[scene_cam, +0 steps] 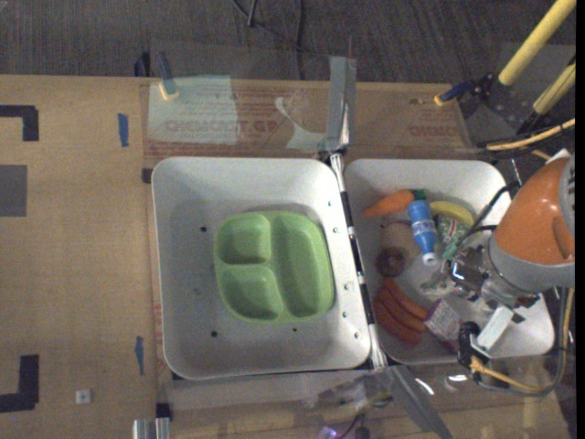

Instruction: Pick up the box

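Descend squarely over the box (446,319) at five o'clock in the right bin (366,176); gripper (454,275) state impossible to tell

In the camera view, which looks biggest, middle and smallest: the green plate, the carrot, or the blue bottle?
1. green plate, by far the largest
2. carrot
3. blue bottle
The carrot and bottle look nearly alike, so their order is unsure.

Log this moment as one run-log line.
arm: over right bin | gripper: low among items, fingers unclear | box: not identifiable | nearby: bottle, carrot, banana, sausages | left bin: green tray
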`<state>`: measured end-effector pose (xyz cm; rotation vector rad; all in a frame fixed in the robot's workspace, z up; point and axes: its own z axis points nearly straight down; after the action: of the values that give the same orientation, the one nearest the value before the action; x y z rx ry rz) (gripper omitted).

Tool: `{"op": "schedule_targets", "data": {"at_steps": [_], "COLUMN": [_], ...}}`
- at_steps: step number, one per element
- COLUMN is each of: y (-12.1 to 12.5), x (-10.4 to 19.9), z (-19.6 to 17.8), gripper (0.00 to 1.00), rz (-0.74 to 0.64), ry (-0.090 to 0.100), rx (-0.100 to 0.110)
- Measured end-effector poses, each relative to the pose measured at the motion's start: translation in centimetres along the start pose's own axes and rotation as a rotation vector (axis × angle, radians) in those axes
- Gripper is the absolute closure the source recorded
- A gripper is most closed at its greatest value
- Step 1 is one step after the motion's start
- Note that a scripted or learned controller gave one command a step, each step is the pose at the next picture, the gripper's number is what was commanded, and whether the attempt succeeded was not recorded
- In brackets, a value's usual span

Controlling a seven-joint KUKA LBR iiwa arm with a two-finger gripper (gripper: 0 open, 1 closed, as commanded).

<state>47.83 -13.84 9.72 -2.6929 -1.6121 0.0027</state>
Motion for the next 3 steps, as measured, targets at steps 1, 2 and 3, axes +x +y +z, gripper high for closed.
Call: {"op": "schedule_targets", "data": {"at_steps": [1,2,3], "y": [2.9,3.1,0.3], "x": [-5.0,-5.2,-0.3], "z": [1.1,0.1,-12.2], "gripper": [0.00,1.00,1.00], "rz": [-0.167,-0.161,-0.377], "ry": [0.005,0.004,-0.001], "rx": [-0.003,-0.007,-0.004]}}
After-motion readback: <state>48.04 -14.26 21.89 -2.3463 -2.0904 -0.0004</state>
